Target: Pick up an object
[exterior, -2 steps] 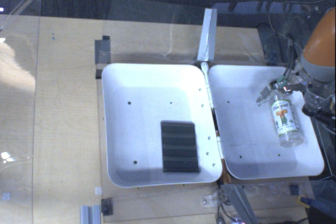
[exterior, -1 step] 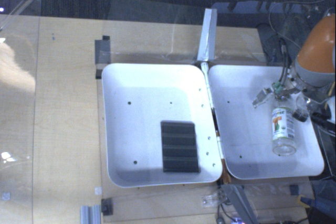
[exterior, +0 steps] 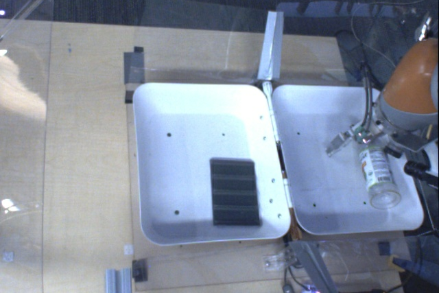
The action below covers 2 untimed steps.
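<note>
In the right bin (exterior: pixel 309 216) a small clear bottle (exterior: pixel 376 173) with a white and green label lies on its side near the right wall. My gripper (exterior: pixel 352 138) hangs low over the right bin, just beyond the bottle's far end and very close to it. Whether it touches the bottle I cannot tell. The arm's orange band (exterior: pixel 414 81) sits above it at the right edge. In the left bin (exterior: pixel 158 147) a black ribbed rectangular block (exterior: pixel 235 191) lies flat near the front.
A metal divider post (exterior: pixel 269 51) rises behind the seam between the two bins. Cables run at the back right and under the front right corner. Wooden bench surface surrounds the bins.
</note>
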Each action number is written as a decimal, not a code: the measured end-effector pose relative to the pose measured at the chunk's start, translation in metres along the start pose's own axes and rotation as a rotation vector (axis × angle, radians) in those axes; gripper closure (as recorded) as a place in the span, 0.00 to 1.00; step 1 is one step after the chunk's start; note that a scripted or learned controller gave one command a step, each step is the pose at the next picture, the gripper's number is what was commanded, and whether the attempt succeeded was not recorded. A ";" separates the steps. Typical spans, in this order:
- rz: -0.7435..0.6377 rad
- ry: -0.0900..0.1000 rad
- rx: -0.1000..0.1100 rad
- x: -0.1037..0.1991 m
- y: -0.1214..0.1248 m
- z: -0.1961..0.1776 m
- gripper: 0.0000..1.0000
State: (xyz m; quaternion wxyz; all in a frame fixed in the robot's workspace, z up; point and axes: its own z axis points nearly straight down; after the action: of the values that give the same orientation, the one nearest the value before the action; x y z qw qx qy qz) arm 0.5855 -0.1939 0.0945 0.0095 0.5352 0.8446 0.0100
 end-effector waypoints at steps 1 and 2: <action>-0.040 0.006 0.015 -0.002 -0.006 -0.013 0.00; -0.074 -0.006 0.000 0.013 -0.035 0.002 0.00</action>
State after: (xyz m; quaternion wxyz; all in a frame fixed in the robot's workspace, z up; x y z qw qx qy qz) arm 0.5479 -0.1969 0.0914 0.0123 0.5038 0.8637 0.0082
